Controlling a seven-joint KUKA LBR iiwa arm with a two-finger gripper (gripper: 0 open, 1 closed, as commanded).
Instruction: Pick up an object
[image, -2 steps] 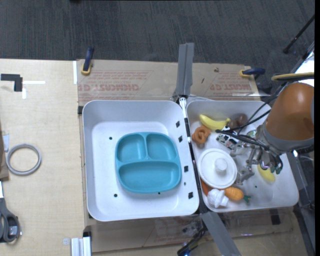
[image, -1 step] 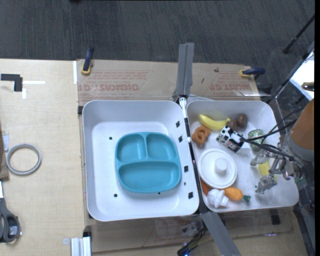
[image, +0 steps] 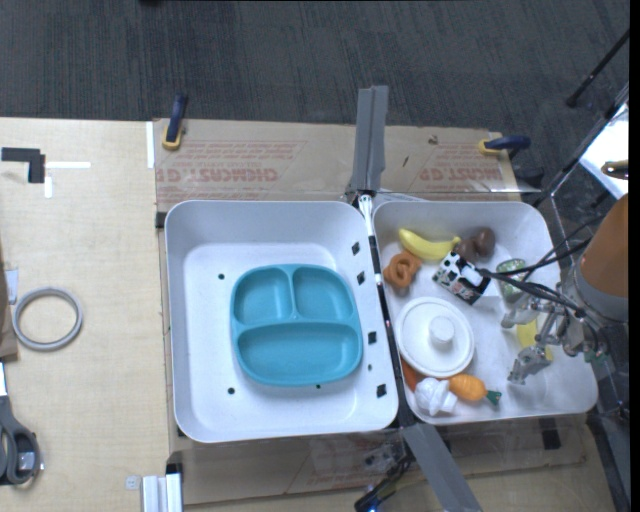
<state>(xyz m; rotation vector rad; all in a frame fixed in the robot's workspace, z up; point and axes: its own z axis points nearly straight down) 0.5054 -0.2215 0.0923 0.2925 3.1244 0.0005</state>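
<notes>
The right bin (image: 535, 225) holds a banana (image: 427, 243) at 12 o'clock, a pretzel (image: 402, 271), a cow-patterned block (image: 462, 277), a white lid (image: 437, 334) at centre and a carrot (image: 470, 388) at 6. The gripper (image: 530, 350) hovers at 3 o'clock, fingers spread apart and holding nothing. The left bin (image: 195, 330) holds a blue divided plate (image: 296, 323), and a tape roll (image: 45, 318) lies on the wooden bench (image: 85, 420) at 9 o'clock.

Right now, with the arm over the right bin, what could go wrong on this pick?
The gripper hangs above bare floor near the right bin wall, so it may close on nothing. The carrot, white lid and white toy crowd together; a grab there could push neighbours. Loose cables might snag.
</notes>
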